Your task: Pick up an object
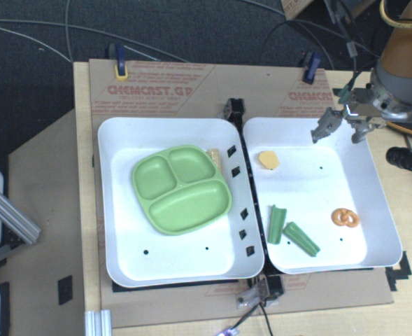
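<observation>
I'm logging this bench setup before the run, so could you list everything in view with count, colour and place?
Bins: two, white, side by side on the bench.
Divided plate: one, green, in the left bin.
Small tan item: one, at the plate's upper right edge; too small to identify.
Round yellow piece: one, upper left of the right bin.
Green pieces: two, elongated, touching, lower left of the right bin.
Pretzel: one, orange-brown, right part of the right bin.
Clamps: two, blue, on the board's far edge.
End effector: one, grey, open, above the right bin's upper right corner.
</observation>
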